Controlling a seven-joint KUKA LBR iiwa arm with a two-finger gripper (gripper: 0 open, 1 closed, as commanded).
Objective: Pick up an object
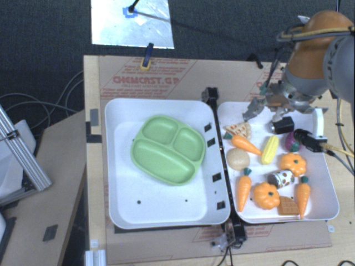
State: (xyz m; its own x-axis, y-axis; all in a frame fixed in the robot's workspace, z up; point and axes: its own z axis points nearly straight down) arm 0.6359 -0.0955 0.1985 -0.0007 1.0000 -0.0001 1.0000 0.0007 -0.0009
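Pincer: the gripper (252,111) hangs at the end of the grey arm with its orange band, over the far part of the right bin (331,199), tip slanting toward the divider between the bins.
Pincer's state: cannot tell from this view whether it is released or clenched; no toy is seen in it.
Closest to the pincer: a triangular pizza slice (238,129), just nearer the camera than the tip, lying on the bin floor.
A little further on the near side: an upper carrot (246,144), lying at a slant beside the slice, and a yellow corn cob (270,149) to its right.
Right of the pincer, under the wrist: a purple toy (292,142), partly hidden by black arm parts.
Further toward the camera: a cream round piece (238,159) and a small pumpkin (293,163).
Farthest in this bin: a second carrot (244,189), a larger pumpkin (266,195), a third carrot (302,196) and a brown waffle piece (288,205), along the near wall.
Left of the pincer, past the divider: the left bin (117,204), bearing a green divided plate (168,148).
Things to pick: all lie in the right bin, on the near side of the pincer.
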